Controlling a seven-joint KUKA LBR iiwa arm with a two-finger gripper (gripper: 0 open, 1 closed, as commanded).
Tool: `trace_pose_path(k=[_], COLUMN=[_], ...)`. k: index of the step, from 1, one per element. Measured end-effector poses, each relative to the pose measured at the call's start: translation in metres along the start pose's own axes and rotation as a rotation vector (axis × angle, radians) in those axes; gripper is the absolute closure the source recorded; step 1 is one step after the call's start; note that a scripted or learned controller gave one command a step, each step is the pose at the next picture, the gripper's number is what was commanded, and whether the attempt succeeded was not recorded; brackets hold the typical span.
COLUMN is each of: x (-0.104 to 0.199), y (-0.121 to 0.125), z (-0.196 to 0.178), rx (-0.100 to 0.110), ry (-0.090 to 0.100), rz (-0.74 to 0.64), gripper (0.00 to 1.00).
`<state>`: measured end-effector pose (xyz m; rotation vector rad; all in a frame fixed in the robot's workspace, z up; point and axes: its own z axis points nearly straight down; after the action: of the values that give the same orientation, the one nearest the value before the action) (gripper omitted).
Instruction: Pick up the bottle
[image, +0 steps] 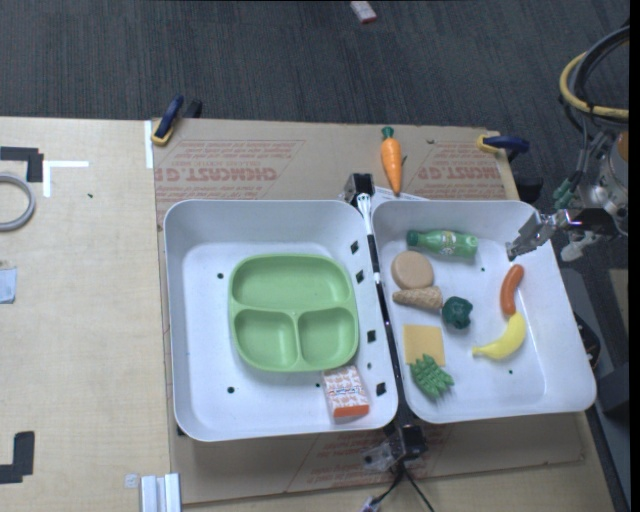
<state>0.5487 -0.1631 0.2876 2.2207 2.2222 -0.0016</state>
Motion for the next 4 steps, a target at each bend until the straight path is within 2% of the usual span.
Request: trace_pose_path(k=[1,2,3,4], x=[0.000,0.110,0.144,0.210], y=[0.000,-0.047,-0.071,-0.071], z=[-0.009,0.037,0.038,0.058], rx=[-0.001,0.001,0.001,0.001], ry=[-0.001,0.000,0.000,0.000], rz=[-0.001,0.064,-0.154,-0.161], gripper=[1.00,1.00,1.00,1.00])
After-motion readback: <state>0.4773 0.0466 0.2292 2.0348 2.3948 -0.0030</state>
